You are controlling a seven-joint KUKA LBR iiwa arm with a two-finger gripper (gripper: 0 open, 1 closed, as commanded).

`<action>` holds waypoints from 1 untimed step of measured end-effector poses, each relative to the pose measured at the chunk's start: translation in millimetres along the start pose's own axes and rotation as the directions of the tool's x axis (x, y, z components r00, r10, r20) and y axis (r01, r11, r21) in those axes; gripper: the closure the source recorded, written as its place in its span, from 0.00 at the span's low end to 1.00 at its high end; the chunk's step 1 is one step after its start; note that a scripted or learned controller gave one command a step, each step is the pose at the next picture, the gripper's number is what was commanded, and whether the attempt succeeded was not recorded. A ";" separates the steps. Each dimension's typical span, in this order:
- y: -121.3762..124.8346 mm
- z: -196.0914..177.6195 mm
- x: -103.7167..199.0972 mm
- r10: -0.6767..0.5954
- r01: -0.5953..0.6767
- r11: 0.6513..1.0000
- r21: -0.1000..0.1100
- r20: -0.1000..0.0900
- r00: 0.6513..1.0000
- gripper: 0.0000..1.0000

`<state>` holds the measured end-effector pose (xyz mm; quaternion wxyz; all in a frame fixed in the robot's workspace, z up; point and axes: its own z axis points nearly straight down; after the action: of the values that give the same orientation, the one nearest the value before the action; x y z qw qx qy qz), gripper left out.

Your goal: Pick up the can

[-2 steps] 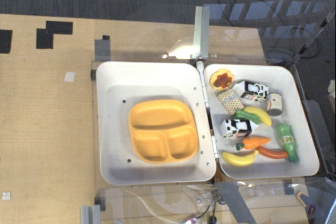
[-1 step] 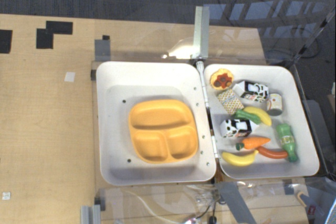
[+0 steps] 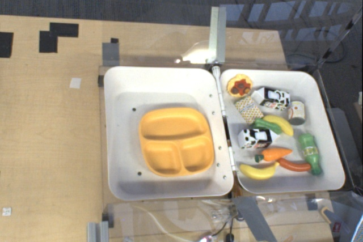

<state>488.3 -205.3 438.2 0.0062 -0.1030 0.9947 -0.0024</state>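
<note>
Can [image 3: 296,112]: lies on its side in the right bin [image 3: 326,122], near the far right part, its pale round end facing the camera.
Neighbours: a black-and-white cow-print carton [image 3: 275,98] touches or nearly touches the can's left side; a yellow banana [image 3: 279,123] lies just in front and to the left; a green bottle [image 3: 310,152] lies nearer the front right, apart from the can.
Left bin [image 3: 119,122]: holds a yellow divided tray [image 3: 176,140].
Fingers: cannot tell, since nothing here shows how they stand.
Step in hand: by my reading the approach is not yet begun; the can rests untouched among the toys.
Next move: it calls for a descent over the can's right, freer side, fingers straddling its round body across the short width, keeping clear of the carton.
Risk: a can on its side may roll away when nudged.
</note>
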 end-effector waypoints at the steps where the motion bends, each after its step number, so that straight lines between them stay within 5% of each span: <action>1: 6.3 0.0 -13.3 -0.227 0.227 0.974 0.000 0.001 0.974 1.00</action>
<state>500.0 -196.4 438.3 0.0062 -0.2158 0.9764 -0.0029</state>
